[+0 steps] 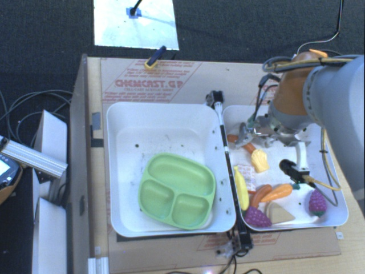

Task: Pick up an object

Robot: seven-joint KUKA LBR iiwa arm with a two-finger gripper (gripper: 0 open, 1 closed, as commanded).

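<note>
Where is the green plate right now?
The green plate lies in the left bin, toward its front right corner, just across the divider from the banana in the right bin.

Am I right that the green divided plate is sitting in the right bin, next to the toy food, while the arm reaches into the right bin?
Not quite. The camera view shows the green divided plate in the left bin, apart from the toy food. The toy food, such as the banana and the carrot, lies in the right bin, and the arm does reach into that bin.

Arm (pixel 333 90) bent low — tool (pixel 251 131) down
</note>
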